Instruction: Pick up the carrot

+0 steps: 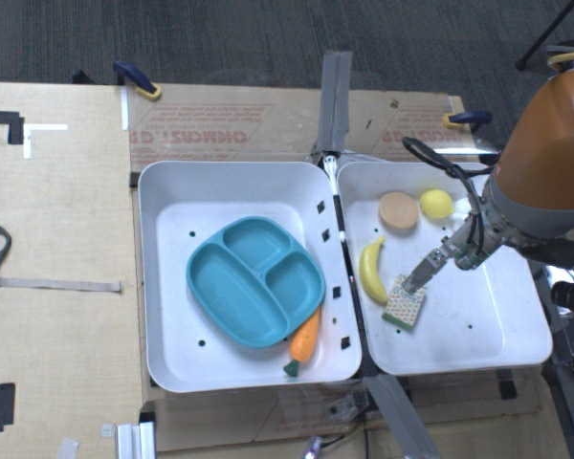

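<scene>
Carrot (304, 339) tight against blue plate (255, 293); gripper (411, 281) over sponge (404, 305), grip perhaps closed, unclear.

The arm (545, 161) carried a broad, rounded orange band above a grey wrist section. A black cable (440, 161) looped along the wrist housing. The claw (416, 280) was slim and dark grey with a metallic sheen, narrowing toward its tip from a bulkier grey mount.
</scene>
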Controlling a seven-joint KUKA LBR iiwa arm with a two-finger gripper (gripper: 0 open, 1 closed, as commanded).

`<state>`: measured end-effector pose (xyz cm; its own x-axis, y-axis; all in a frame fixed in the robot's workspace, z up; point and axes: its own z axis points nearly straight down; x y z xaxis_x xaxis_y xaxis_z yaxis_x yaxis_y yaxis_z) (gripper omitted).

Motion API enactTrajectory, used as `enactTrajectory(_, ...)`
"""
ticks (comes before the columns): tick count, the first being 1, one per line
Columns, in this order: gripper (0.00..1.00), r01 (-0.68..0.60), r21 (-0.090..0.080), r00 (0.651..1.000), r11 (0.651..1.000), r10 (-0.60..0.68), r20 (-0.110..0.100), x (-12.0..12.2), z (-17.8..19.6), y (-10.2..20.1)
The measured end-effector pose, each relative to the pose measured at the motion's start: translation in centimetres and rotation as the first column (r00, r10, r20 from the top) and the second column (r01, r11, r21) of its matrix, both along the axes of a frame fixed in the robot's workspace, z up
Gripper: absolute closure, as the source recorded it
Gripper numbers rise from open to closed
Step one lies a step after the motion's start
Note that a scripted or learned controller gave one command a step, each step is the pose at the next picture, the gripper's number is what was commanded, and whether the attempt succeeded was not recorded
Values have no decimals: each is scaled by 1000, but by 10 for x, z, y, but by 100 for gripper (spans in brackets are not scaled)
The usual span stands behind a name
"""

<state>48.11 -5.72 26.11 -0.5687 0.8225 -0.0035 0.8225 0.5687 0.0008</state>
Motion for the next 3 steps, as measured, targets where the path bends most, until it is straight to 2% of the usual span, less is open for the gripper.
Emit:
enactTrajectory(1, 0, 19, 2, 1000, 1000, -19, -3, -3, -70, 44)
enactTrajectory(2, 0, 317, 0, 948, 948, -317, -3, -3, -70, 71)
enactTrajectory(3, 0, 397, 0, 918, 918, -397, -4, -3, -70, 116)
